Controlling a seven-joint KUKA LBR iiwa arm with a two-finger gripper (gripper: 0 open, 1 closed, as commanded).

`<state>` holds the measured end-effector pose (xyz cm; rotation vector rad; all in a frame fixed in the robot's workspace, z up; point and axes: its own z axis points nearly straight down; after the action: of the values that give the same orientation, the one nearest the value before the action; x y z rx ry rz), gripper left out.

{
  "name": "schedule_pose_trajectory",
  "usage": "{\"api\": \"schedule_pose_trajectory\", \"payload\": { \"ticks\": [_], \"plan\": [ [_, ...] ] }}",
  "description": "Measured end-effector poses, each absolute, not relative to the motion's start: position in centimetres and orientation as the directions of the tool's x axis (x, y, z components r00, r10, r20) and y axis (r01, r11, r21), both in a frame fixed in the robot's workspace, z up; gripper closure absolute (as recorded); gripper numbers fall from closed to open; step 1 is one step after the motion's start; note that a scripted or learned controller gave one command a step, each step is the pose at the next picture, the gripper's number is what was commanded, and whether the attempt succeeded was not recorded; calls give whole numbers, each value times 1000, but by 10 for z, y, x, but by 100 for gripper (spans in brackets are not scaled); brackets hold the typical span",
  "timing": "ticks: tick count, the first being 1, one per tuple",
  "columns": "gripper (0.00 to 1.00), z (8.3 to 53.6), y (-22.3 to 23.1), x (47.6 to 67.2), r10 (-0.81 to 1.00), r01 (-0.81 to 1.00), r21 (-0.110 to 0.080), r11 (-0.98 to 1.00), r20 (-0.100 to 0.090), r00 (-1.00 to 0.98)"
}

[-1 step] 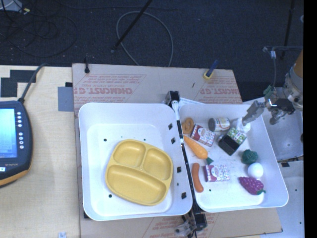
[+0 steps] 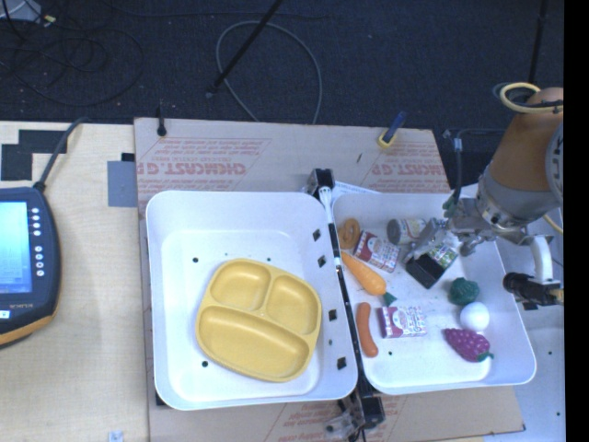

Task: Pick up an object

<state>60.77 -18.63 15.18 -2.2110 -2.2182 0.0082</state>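
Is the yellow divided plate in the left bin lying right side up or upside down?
Right side up: the yellow plate shows three open compartments facing upward.

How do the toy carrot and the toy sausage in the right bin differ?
The carrot is orange and tapered, lying on a diagonal; the sausage is redder, even in width, lying nearly straight up the view. The carrot sits farther from the camera, the sausage nearer. Both lie flat near the right bin's left wall.

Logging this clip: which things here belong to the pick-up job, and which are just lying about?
Job: gripper; right bin with carrot, sausage, egg, grapes, green toy, two cartons.

Lying about: yellow tray in left bin, pendant, cables.
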Motion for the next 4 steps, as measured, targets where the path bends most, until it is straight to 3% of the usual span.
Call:
{"api": "schedule_pose_trajectory", "payload": {
  "ticks": [1, 2, 3, 4],
  "plan": [
    [0, 87, -195, 600, 1000, 1000, 0, 1, -2, -1],
    [0, 88, -137, 554, 1000, 1000, -2, 2, 2, -2],
    [0, 87, -119, 609, 1000, 1000, 0, 3, 1, -3],
    [0, 86, -100, 643, 1000, 1000, -12, 0, 4, 0]
  ]
}}
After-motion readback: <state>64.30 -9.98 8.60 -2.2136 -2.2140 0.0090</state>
